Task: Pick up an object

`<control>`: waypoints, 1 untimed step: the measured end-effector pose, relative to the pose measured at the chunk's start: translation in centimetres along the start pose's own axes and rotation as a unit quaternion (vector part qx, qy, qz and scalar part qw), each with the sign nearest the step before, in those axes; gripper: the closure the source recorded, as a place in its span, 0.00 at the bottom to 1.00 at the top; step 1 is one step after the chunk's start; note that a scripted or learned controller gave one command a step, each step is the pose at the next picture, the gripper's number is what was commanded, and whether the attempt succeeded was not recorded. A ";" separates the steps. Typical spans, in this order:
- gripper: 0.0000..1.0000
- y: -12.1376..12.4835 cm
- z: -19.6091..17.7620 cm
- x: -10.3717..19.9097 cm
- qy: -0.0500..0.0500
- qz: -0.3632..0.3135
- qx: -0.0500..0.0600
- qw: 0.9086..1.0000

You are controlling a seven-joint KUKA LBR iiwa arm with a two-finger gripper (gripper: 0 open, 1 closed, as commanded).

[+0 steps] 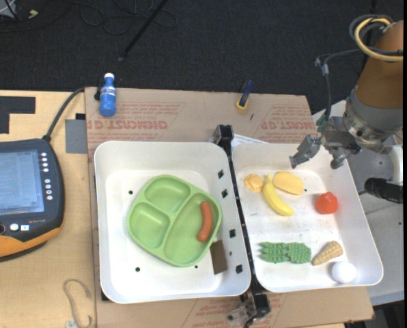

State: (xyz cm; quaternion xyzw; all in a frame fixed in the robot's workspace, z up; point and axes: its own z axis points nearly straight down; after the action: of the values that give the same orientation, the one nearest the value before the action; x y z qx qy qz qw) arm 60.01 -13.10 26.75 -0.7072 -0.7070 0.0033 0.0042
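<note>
The gripper [321, 154], fingers spread and holding nothing, hovers over the right bin [367, 241], with the yellow mango [287, 182] nearest, at about seven o'clock.

I had one fixed camera above the bench, looking down at a slant | both white bins, left bin [115, 183] and right bin [367, 251], sat fully in frame at middle distance | the arm [380, 80] came in from the right edge.

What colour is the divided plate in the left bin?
Light green, clearest in the camera view.
</note>
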 end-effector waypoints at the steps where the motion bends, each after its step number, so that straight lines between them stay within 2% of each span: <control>1: 0.00 0.2 -0.5 0.0 0.000 -0.001 -0.004 1.000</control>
State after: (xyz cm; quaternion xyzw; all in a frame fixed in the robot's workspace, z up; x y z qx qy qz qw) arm 60.17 -13.10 27.25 -0.7067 -0.7075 0.0007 0.0010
